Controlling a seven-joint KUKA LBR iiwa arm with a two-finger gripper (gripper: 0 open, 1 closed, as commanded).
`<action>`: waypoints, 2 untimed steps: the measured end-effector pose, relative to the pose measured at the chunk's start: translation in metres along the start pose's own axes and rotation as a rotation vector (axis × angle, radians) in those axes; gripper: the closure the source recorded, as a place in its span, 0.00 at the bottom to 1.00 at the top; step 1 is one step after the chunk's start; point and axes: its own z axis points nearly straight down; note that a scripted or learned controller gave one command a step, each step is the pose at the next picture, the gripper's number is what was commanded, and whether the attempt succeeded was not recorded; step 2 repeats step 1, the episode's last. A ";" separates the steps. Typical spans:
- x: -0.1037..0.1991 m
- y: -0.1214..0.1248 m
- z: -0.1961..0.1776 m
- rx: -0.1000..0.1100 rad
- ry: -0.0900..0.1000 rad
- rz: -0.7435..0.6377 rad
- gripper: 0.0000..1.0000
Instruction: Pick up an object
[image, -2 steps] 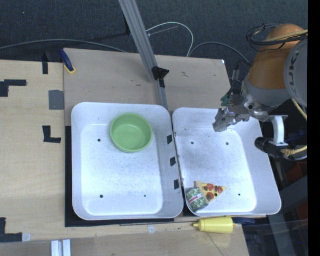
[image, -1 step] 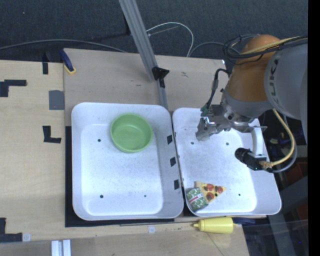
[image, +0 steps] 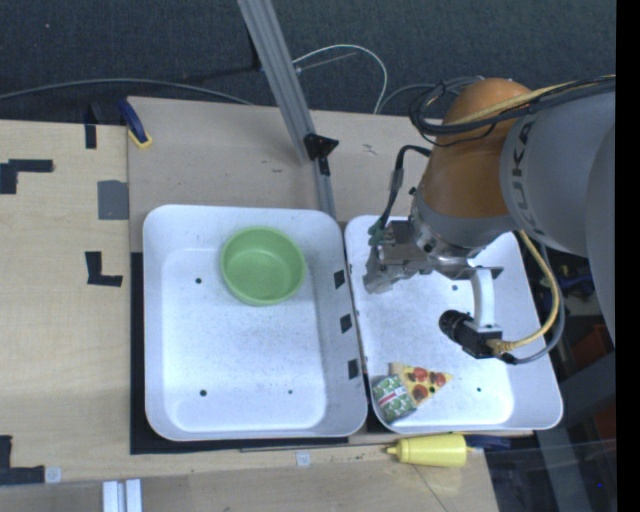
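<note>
Because nothing has been picked yet, the pizza slice (image: 418, 382) lies at six o'clock in the right bin (image: 520, 400); whether the end effector (image: 385, 272), poised at ten o'clock, is open cannot be told.

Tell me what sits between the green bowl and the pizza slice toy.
In the camera view, the green bowl lies in the left bin and the pizza slice toy in the right bin. Between them are bare white floor and the bins' adjoining rims.
</note>
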 end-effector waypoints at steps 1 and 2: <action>0.058 -0.012 0.000 0.000 0.000 -0.001 1.00; 0.058 -0.012 0.000 0.000 0.000 -0.001 1.00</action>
